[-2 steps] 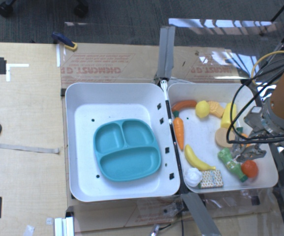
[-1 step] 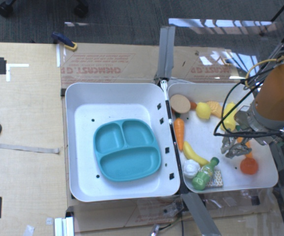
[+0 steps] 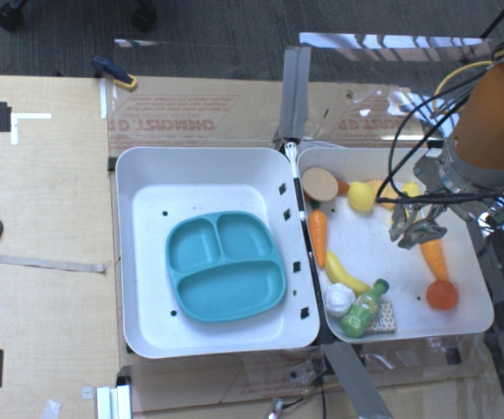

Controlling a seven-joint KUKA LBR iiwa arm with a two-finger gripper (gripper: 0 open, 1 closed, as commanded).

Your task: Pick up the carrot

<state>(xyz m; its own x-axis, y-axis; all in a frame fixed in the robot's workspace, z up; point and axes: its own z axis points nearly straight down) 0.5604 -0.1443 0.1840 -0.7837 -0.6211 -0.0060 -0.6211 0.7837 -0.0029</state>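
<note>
The gripper [image 3: 417, 228], its state impossible to tell, hangs touching the carrot [image 3: 432, 257] near the right bin's [image 3: 470, 321] right edge.

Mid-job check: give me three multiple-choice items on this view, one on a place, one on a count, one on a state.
1. Where is the divided blue plate?
A. In the left bin
B. In the right bin
C. On the bench outside the bins

2. How many carrots are in the right bin?
A. One
B. Two
C. Four

3. How is the carrot by the right bin's left wall?
A. Hanging from the gripper
B. Set on the plate
C. Lying on the bin floor, apart from the gripper

Answers:
1 A: the divided blue plate sits in the middle of the left bin.
2 B: in the right bin, one carrot lies by the left wall and a second carrot lies just below the gripper.
3 C: it rests along the wall, well to the left of the gripper.
</note>
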